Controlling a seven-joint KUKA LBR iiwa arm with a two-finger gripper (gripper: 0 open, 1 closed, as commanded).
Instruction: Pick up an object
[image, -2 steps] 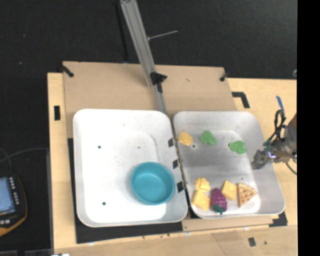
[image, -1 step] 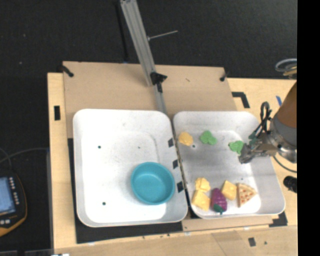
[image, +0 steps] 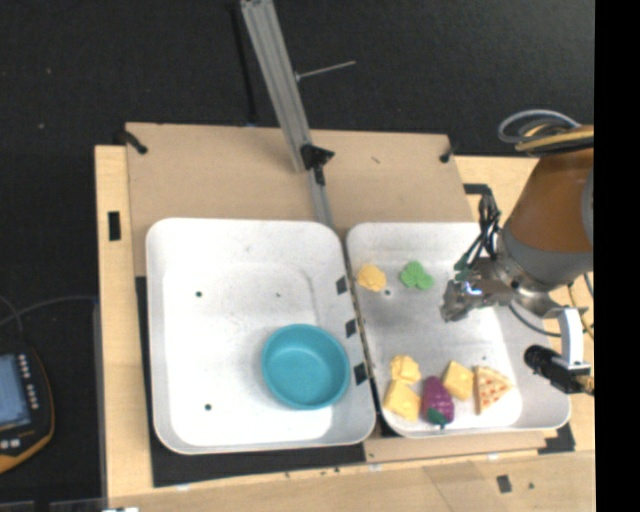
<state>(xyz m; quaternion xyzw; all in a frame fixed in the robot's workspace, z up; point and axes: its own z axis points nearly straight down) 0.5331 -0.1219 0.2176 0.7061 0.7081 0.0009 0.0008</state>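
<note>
Two white bins on bench: left bin holds blue bowl; gripper hovers over right bin near its right edge, finger state indeterminable.

Wooden bench under two white bins (side by side)

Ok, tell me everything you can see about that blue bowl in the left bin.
The blue bowl is a round, teal-blue dish that looks like smooth plastic, with a thin rim and a shallow, slightly darker inside that holds nothing. It stands upright, opening up, on the floor of the left bin, in that bin's near right corner, close to the wall beside the right bin. Only the bin floor touches it. The toy foods lie in the other bin, and the gripper is over there too, well apart from it.
</note>
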